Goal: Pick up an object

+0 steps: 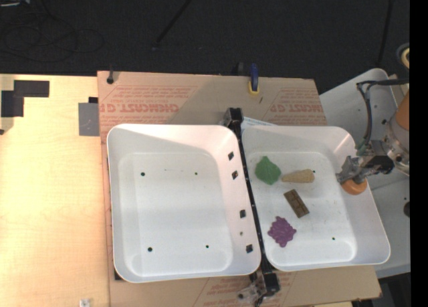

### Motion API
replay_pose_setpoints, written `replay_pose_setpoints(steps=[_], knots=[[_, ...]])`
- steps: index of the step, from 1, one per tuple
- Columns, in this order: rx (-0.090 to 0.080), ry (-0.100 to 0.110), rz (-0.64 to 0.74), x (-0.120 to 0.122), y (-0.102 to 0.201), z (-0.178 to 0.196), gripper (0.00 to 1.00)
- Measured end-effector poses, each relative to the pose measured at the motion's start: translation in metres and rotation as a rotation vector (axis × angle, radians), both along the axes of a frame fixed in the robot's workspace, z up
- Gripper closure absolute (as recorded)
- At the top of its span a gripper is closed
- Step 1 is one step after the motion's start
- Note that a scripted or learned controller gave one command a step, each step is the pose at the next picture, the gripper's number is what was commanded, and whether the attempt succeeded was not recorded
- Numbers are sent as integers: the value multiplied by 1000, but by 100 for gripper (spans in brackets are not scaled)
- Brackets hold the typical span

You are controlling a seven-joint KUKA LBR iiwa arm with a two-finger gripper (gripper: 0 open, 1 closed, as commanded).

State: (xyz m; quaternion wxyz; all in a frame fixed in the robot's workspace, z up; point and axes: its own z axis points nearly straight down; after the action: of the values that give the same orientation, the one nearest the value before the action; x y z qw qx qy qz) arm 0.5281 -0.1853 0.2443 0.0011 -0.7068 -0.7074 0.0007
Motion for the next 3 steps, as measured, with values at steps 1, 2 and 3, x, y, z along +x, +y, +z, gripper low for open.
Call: replay_pose_setpoints(steps=[1,2,3], knots=[[5,3,6,-45,82,14,100],[0,-5,5,-15,121,57,100],[3,15,0,-49,155,-64,100]])
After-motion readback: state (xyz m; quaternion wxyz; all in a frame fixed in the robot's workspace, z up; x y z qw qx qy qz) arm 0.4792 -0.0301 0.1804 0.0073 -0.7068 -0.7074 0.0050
